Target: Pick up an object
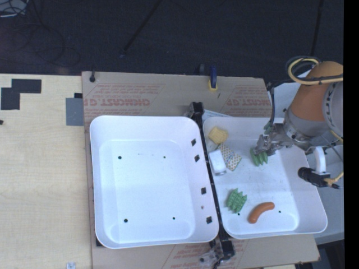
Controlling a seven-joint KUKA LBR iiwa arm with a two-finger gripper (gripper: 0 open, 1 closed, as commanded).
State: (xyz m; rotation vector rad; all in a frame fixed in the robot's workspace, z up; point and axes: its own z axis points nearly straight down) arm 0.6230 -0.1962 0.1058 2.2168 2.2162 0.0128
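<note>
My gripper (263, 149) hangs low in the right bin (305, 220), near its upper right part. A small green ribbed object (259, 159) lies right at its tip, touching or nearly touching it. The same bin holds a yellow block (218, 134), a checkered pouch (231, 158), a small white piece (216, 162), a green spiky toy (236, 200) and an orange sausage-shaped toy (261, 211).
The left bin (106, 228) sits beside the right one, with a black divider (203, 167) between them. Both rest on a cardboard sheet (146, 94). The arm's orange band (311, 100) and cables rise over the right bin's far right side.
</note>
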